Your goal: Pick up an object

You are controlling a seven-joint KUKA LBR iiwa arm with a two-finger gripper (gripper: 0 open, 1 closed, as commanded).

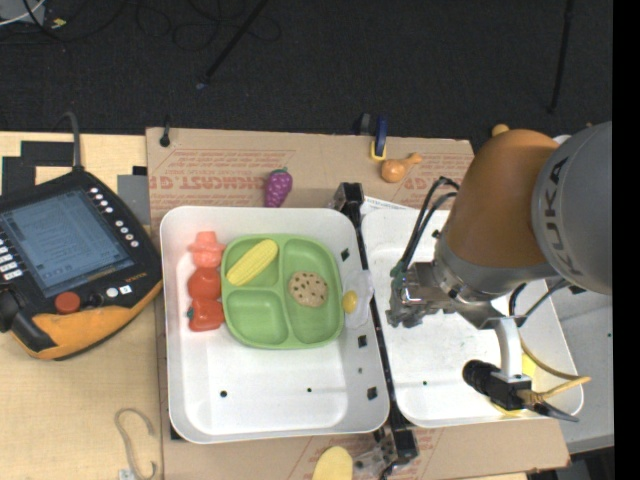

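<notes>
With the hand held low over the right bin, its opening impossible to tell, a descent squarely onto one isolated object is best chosen.

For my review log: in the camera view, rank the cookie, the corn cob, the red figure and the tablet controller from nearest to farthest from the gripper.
Measured from the gripper, over the right bin's near-left part:
1. Cookie, in the green tray's right compartment.
2. Corn cob, in the tray's upper-left compartment.
3. Red figure, against the left bin's left wall.
4. Tablet controller, on the bench, far left.
</notes>
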